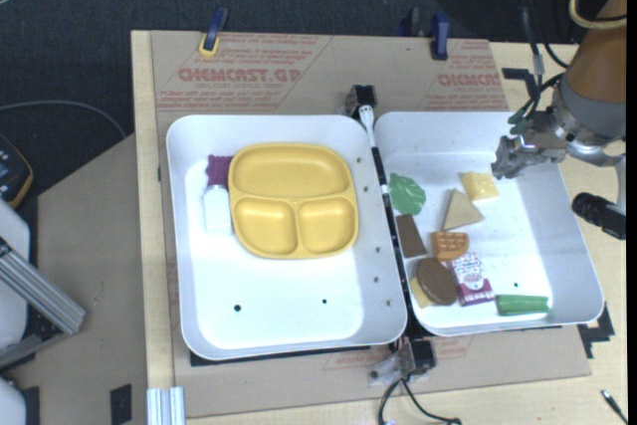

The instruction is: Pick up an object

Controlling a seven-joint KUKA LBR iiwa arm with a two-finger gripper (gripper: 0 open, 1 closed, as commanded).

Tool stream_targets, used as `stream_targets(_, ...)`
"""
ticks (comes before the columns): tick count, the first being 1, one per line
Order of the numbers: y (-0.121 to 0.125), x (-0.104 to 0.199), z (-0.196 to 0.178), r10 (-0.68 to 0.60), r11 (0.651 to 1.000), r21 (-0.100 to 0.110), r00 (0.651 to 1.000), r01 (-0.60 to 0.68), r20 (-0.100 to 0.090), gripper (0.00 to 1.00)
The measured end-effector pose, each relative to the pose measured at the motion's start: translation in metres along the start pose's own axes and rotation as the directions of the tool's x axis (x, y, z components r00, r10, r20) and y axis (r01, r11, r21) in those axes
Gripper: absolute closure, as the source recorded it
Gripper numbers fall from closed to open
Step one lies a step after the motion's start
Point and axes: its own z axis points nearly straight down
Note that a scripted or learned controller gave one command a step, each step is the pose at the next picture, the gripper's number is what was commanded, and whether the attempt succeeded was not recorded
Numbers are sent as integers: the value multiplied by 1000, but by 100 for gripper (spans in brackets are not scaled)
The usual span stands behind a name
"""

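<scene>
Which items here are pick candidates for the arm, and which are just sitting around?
Pick candidates, right bin: green leaf, yellow block, cheese wedge, waffle, brown cookie, green bar.

Lying about, left bin: yellow tray, white bottle.

Even overhead light, soft shadows, slight blur; white bins (195,244) v. bright.
</scene>
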Motion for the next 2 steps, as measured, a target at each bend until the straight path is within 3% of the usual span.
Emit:
stream_targets(1,1,0,-29,1,1000,1,1000,-1,0,100)
stream_targets(2,12,62,-23,-5,1000,7,1000,5,-5,100)
